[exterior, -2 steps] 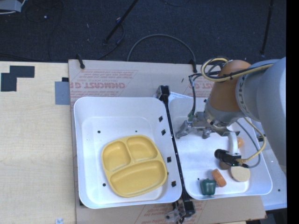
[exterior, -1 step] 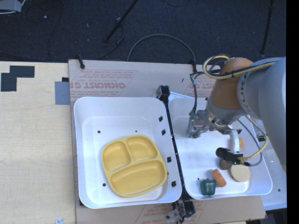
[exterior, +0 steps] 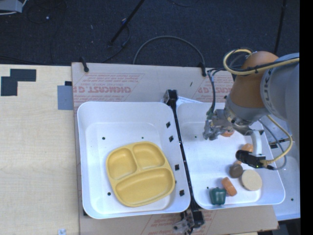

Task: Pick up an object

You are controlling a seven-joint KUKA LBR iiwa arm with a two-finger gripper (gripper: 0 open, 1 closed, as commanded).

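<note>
My gripper point(exterior: 211, 132) hangs low over the upper left part of the right bin point(exterior: 195, 180), pointing down at its white floor. A small orange-red piece point(exterior: 227, 134) lies just to its right, partly hidden by the wrist. Further toward the front lie a brown round piece point(exterior: 236, 171), a beige disc point(exterior: 251, 180), an orange block point(exterior: 228, 186) and a dark green object point(exterior: 217, 196). Another small orange piece point(exterior: 248, 148) peeks out beside the arm. I see nothing held by the gripper.
The left bin point(exterior: 93, 131) holds a yellow divided plate point(exterior: 141, 173). A black divider rail point(exterior: 178, 146) runs between the bins. A black cable part point(exterior: 250, 158) and yellow hose hang off the arm above the right bin.
</note>
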